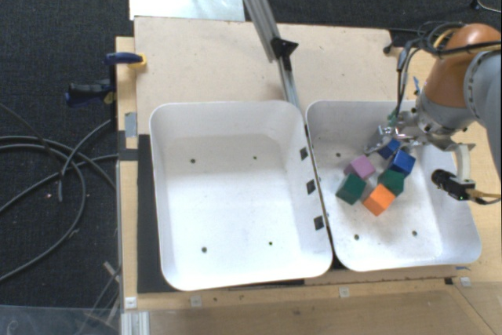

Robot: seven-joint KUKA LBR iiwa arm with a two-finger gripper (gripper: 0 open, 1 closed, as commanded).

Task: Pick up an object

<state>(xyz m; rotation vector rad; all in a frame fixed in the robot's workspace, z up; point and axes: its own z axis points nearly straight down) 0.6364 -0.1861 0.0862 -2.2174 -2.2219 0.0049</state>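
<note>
In right bin (439,247), pincer (390,139) just above blue cube (403,162); pincer state unclear.

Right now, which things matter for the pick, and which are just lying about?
For the pick: hand; purple block; blue block; two green blocks; orange block; right bin.

Lying about: left bin; blue clamp; floor cables.

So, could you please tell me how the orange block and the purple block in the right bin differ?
The orange block is vivid and lies at the near edge of the cluster; the purple block is pale and lies farther back, closer to the gripper. The orange block looks slightly larger. Both are small cubes in the right bin.
</note>
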